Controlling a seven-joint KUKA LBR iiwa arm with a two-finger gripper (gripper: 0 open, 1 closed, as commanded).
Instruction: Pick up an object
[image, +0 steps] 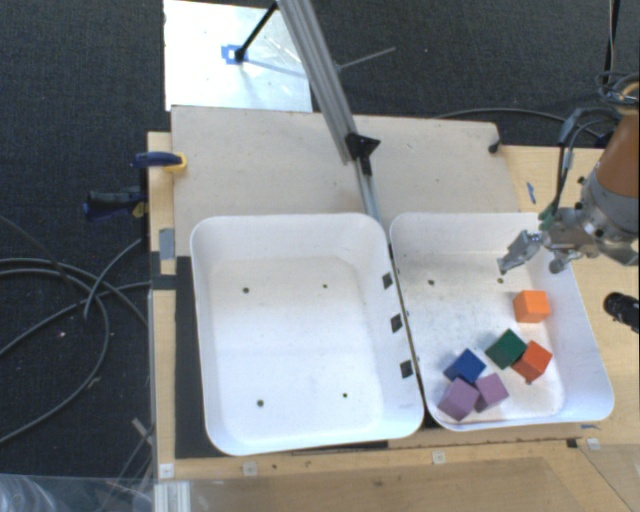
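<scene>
Several small blocks lie in the right bin (430, 300). An orange block (532, 305) sits alone near the bin's right side. Further forward lies a cluster: a green block (507, 349), a red-orange block (534, 361), a blue block (464, 366) and two purple blocks (490, 390) (459, 399). My gripper (535, 256) hovers over the back right of this bin, just behind the orange block. Its fingers are open, and nothing is between them.
The left bin (290, 330) stands beside the right one, with black clips (396, 323) along the shared rim. A slanted metal pole (330, 90) crosses the back board. Clamps (160, 160) and cables (60, 290) lie to the left.
</scene>
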